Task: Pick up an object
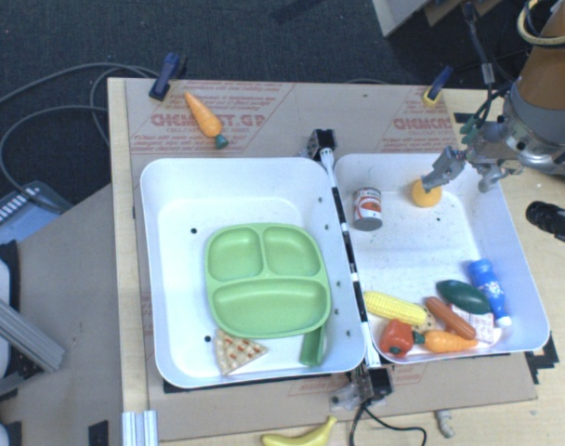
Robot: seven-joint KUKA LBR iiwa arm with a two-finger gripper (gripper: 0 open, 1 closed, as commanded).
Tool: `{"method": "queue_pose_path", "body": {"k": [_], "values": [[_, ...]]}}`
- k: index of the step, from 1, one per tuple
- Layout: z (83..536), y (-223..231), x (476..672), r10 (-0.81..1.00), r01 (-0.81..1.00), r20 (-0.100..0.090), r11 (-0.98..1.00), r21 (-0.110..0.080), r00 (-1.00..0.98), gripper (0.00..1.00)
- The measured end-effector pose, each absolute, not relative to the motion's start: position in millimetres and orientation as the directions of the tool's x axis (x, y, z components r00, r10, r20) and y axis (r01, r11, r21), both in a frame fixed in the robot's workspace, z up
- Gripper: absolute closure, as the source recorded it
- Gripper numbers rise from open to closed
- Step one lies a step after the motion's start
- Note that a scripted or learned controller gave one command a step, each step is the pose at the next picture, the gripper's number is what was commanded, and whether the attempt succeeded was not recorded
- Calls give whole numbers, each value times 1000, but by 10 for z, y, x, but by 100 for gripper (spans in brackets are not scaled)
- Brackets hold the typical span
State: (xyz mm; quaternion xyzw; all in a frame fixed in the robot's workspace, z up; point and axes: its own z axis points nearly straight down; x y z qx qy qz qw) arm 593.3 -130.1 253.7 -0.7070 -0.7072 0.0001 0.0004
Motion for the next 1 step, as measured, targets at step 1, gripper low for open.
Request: {"method": "queue_pose_path", "body": {"k": [1], "values": [[1973, -1748, 6531, 1000, 1000, -1, -1, 0, 1, 0]]}}
